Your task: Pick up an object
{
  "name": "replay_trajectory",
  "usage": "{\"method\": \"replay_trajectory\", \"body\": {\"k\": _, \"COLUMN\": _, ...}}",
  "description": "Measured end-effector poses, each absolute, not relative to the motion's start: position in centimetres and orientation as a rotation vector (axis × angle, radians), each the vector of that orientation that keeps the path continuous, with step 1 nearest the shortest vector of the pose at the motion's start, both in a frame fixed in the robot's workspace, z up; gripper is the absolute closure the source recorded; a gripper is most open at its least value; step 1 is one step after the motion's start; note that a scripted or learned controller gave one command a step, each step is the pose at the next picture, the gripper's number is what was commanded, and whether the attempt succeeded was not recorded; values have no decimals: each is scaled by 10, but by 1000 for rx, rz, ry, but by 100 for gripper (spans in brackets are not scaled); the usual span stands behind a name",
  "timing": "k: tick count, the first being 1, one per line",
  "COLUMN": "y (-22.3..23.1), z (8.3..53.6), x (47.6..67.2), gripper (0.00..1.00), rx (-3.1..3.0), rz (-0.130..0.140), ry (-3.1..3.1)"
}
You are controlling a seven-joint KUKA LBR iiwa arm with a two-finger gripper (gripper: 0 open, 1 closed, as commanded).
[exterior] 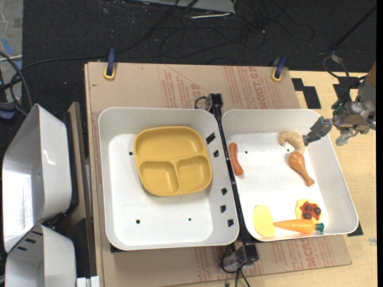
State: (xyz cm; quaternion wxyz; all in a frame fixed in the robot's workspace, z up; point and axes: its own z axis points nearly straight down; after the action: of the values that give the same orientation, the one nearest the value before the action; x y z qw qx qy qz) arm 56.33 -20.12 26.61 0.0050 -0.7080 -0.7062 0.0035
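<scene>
Six small plastic play-food pieces are spread round the right-hand shallow white bin (335, 178). Nearest the two-finger gripper (353, 130), over the rim at 2 o'clock, is a beige croissant-shaped toy (291, 139). It's probably light, stiff and a bit slick, best pinched across its narrow middle. Nothing is seen held; how wide it's spread can't be told.

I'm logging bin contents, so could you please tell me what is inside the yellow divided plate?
The yellow divided plate shows three bare compartments, nothing covering them. Whatever lies beneath it in the left bin is hidden.
</scene>
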Motion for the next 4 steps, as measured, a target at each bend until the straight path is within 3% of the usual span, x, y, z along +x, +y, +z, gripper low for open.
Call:
{"method": "replay_trajectory", "body": {"k": 1, "y": -200, "z": 273, "x": 566, "gripper": 0, "rx": -2221, "rz": 1, "ry": -2223}}
{"method": "replay_trajectory", "body": {"k": 4, "y": -193, "z": 113, "x": 552, "gripper": 0, "rx": -2220, "rz": 3, "ry": -2218}}
